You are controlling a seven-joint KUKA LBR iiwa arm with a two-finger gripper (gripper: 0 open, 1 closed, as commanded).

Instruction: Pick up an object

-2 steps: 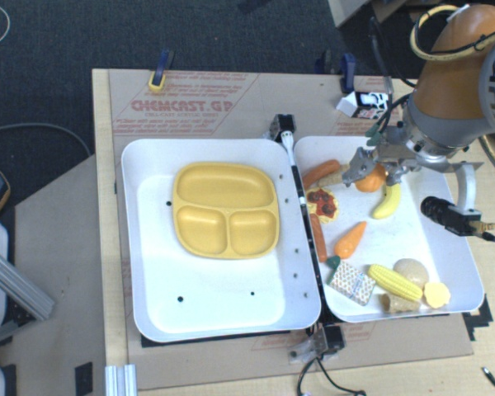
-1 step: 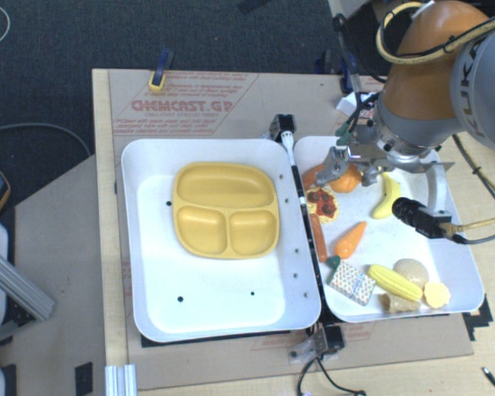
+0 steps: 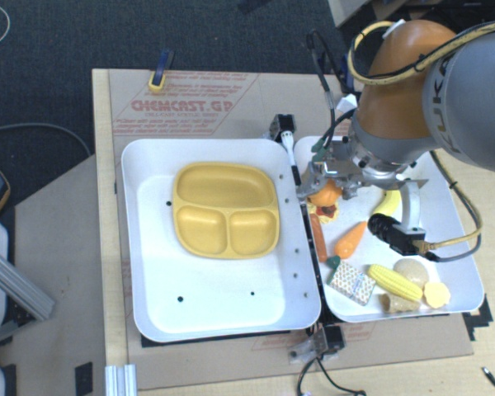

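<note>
Landmark: the right bin [image 3: 466, 291], one of two shallow white bins on the bench; every place below was given from it.
Arm: the grey KUKA arm with its orange band hung over the bin's far left part.
Gripper: the gripper [image 3: 334, 186] sat low over the bin's far left corner — whether it was apart, together or clamped could not be told from this angle.
Nearest toy: a small orange toy piece [image 3: 324, 196] lay in that same corner, directly under the gripper and partly hidden by it; contact could not be judged.
Other toys: a toy carrot [image 3: 351, 238] lay near the bin's middle, a toy corn cob [image 3: 396, 282] and a checkered block [image 3: 351, 284] toward its near side.
Handling: the orange piece looked like light, stiff, smooth plastic — probably slippery, best pinched across its narrow width.
Neighbour: a yellow divided plate [image 3: 226, 209] sat in the left bin [image 3: 157, 304], beyond the right bin's left wall.
</note>
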